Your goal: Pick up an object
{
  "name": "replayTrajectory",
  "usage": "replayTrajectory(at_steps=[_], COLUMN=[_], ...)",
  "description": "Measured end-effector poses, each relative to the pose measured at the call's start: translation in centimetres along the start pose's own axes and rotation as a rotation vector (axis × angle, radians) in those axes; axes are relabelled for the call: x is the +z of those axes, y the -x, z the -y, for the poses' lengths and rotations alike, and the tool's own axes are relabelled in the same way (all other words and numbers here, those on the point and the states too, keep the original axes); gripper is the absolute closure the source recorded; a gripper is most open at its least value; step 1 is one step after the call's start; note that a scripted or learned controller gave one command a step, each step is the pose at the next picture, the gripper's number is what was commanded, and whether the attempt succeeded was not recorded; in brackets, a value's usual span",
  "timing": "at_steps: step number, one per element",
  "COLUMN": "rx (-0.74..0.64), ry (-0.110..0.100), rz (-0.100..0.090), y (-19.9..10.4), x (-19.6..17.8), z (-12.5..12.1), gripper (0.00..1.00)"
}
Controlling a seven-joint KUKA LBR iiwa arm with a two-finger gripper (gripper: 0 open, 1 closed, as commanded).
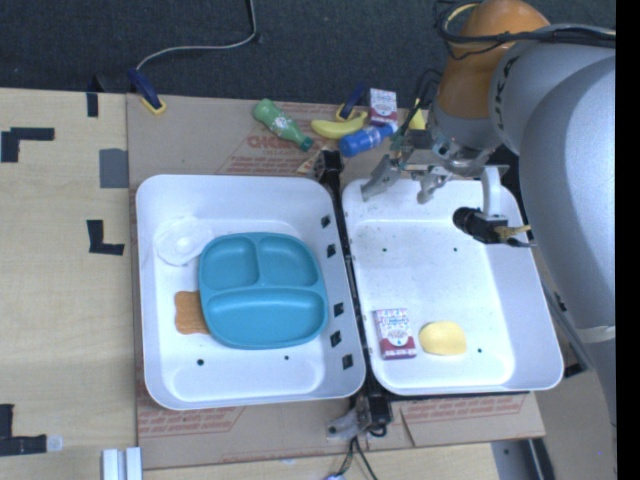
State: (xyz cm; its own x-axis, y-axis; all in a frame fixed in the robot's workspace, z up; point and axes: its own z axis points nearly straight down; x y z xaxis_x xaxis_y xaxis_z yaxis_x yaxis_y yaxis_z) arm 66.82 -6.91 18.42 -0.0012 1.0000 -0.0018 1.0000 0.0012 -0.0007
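1. The gripper [402, 180] hangs over the far rim of the right bin [520, 363], at about twelve o'clock of that bin; its two metal fingers [378, 183] are spread apart with nothing between them.
2. Candidates for picking lie toward the bin's six o'clock: a small red-and-white carton [394, 332] and, just beside it at three o'clock, a yellow lemon-like object [443, 339].
3. The left bin [160, 368] holds a blue divided plate [264, 289], with a tan piece [187, 312] poking out at its nine o'clock.
4. Beyond the bins lie a green bottle [280, 124], a banana [337, 126] and a blue bottle [362, 140].
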Motion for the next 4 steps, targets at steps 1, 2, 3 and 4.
replayTrajectory(at_steps=[1,2,3,4], rx=[0.000,0.000,0.000,0.000], ry=[0.000,0.000,0.000,0.000], rz=[0.000,0.000,0.000,0.000], y=[0.00,0.00,0.00,0.00], x=[0.00,0.00,0.00,0.00], z=[0.00,0.00,0.00,0.00], gripper=[0.00,0.00,0.00,0.00])
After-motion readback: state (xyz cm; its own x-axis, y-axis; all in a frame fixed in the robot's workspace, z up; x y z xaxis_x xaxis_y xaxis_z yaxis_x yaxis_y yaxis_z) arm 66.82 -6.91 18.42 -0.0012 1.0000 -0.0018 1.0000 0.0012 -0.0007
